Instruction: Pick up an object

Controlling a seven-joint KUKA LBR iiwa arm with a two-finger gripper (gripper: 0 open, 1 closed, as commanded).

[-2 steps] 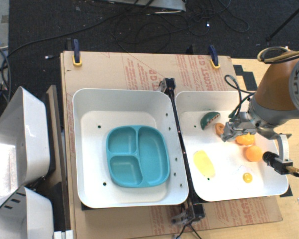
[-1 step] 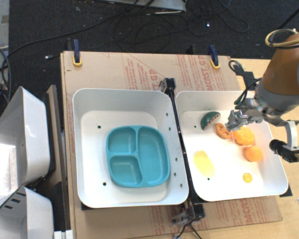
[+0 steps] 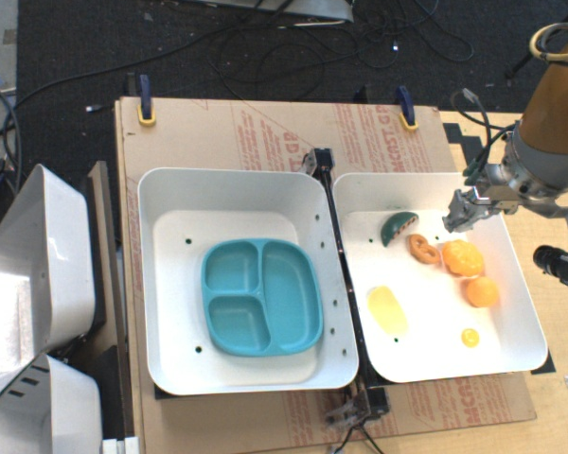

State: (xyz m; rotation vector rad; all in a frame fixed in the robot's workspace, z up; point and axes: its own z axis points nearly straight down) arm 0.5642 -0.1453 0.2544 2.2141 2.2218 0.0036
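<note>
Gripper (image 3: 457,214): over the right bin's far right part, just above the orange pieces; finger state cannot be told, nothing seen between the fingers.
Arm (image 3: 549,130): reaching in from the right, grey wrist under an orange band.
Right bin (image 3: 511,348): white, shallow, holding the small objects.
Dark green piece (image 3: 398,225): near the far wall, left of the gripper.
Brown ring-shaped piece (image 3: 420,248): just beside the green piece.
Large orange lump (image 3: 464,258): touching or nearly touching the ring, below the gripper.
Round orange piece (image 3: 481,292): near the large lump.
Small yellow-orange piece (image 3: 470,338): toward the near edge.
Pale yellow piece (image 3: 386,308): left part of the bin.
Left bin (image 3: 161,253): white, holding a teal divided plate (image 3: 261,297) of three compartments.
</note>
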